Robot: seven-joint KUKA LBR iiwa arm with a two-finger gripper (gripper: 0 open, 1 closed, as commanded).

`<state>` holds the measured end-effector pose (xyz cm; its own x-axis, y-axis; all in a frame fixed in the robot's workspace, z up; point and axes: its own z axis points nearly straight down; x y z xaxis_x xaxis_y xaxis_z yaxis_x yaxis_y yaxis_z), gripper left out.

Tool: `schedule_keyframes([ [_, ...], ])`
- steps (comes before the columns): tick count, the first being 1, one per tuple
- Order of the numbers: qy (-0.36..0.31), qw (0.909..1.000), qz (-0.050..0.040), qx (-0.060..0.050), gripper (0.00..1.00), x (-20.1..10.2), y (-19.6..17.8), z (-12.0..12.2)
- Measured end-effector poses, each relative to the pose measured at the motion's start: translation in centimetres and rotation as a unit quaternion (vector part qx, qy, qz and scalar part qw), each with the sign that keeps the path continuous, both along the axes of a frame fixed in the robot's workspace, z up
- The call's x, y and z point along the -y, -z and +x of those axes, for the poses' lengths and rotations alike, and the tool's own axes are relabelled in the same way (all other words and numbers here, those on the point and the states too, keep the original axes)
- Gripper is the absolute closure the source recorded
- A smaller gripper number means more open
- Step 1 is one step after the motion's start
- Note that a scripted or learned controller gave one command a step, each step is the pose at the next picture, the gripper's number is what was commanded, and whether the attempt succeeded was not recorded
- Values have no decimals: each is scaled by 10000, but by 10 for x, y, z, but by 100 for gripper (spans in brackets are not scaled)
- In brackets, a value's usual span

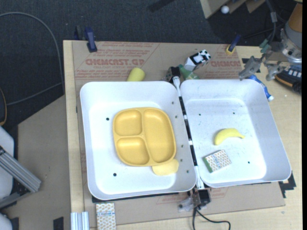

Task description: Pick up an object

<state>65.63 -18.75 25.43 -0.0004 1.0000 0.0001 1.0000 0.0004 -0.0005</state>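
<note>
A yellow banana (228, 135) lies in the right bin (268, 128), near its middle. A small green-and-white box (217, 160) rests in front of it, toward the bin's near edge. In the left bin (96, 128) sits a yellow divided plate (144, 136), with a pale yellow piece (166, 167) poking out from under its near rim. My gripper (261, 70) hangs over the far right corner of the right bin, well away from the banana. Its fingers (248, 70) are spread open with nothing between them.
Behind the bins on the cardboard lie a yellow cylinder (136, 74) and a black-and-white toy (198, 58). Blue clamps (89, 39) hold the board's far edge. A blue stick (263, 88) rests on the right bin's far rim below the gripper.
</note>
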Motion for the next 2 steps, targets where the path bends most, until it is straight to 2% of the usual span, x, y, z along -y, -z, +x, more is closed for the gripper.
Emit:
schedule_keyframes([
  [1,-1,10000,2,-3,0,-72,141,-41],
  [2,6,10000,3,-7,0,-66,170,-94],
])
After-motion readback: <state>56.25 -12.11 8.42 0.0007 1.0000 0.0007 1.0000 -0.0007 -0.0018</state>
